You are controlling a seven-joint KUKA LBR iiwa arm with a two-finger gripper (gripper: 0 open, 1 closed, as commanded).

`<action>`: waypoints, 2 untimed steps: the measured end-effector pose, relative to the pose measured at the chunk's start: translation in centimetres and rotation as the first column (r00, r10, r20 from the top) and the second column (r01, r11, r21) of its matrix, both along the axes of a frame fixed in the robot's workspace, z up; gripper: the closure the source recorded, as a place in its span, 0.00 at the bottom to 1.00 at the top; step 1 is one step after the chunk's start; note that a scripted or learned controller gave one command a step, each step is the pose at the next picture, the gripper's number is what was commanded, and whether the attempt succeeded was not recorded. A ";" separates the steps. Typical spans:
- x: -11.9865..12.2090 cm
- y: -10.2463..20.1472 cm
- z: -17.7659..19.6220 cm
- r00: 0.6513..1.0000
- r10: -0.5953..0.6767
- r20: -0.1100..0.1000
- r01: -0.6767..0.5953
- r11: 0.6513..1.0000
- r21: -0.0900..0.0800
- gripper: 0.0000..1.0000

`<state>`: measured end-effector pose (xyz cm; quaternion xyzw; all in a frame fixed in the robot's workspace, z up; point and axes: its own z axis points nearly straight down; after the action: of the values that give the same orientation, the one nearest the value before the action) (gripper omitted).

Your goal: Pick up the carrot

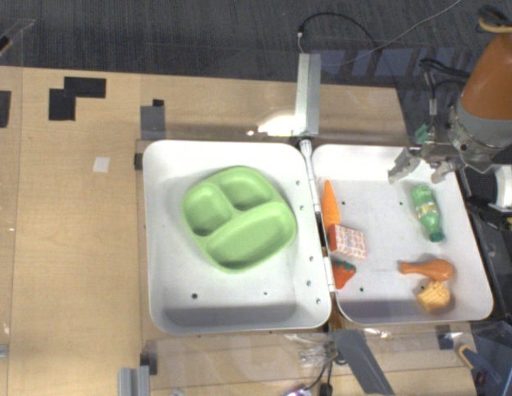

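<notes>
Two white bins sit side by side on my bench feed, and the carrot (pixel 330 204) lies in the right bin (pixel 379 304), close against its left wall, running lengthwise along the divider with its narrow tip toward the far end. Just beside its near end I see a small red-and-white checked packet (pixel 350 242), and nearer still a red strawberry-like piece with a green top (pixel 344 274). Further right in the same bin are a green bottle (pixel 426 212), an orange drumstick-shaped toy (pixel 427 268) and a yellow waffle-textured piece (pixel 434 296) touching or just beside it. The left bin (pixel 169 304) holds a green sectioned plate (pixel 238 216).

The gripper (pixel 420 167) hangs over the far right corner of the right bin, well apart from the carrot. Its fingers (pixel 401 168) are spread, with nothing between them.
</notes>
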<state>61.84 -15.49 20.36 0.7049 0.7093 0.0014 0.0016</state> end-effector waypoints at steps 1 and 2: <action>2.7 7.2 -5.9 0.979 0.204 0.000 -0.204 0.979 -0.001 0.00; 0.6 5.7 -11.3 0.859 0.512 0.007 -0.512 0.859 -0.011 0.00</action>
<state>62.40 -9.81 9.09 0.4910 0.8711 0.0021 0.0078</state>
